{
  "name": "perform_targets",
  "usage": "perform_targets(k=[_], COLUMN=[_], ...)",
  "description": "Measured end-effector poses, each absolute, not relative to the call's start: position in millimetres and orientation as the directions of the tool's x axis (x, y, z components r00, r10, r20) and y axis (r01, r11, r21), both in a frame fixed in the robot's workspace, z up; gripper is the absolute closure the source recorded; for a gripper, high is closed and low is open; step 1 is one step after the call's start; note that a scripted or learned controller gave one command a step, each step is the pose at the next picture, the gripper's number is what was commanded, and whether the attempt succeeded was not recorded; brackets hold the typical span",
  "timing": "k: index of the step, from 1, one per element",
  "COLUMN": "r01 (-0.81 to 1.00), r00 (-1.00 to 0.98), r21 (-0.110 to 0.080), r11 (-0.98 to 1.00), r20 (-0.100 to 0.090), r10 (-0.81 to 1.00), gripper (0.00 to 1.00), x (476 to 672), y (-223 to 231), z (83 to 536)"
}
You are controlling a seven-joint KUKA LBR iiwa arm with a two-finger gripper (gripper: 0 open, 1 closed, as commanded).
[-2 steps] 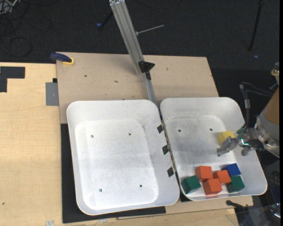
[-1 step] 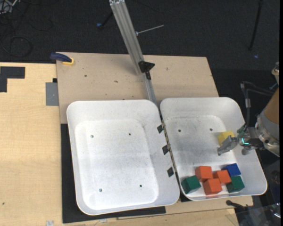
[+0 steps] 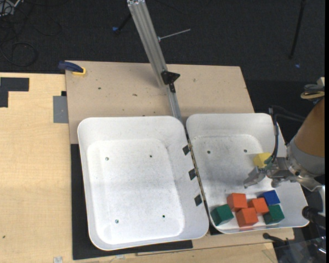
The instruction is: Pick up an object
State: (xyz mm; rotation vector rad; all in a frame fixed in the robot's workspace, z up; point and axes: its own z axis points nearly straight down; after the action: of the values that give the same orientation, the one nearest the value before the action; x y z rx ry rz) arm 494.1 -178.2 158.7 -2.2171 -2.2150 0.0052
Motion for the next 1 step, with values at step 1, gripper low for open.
perform_targets(k=[1], r01=[1.0], r00=[0.002], r21=[-0.005], r11=[-0.002], r20=[0.002], r10=[1.0], gripper=[0.0], x=[494.5], y=[-173.8], z=[115.4])
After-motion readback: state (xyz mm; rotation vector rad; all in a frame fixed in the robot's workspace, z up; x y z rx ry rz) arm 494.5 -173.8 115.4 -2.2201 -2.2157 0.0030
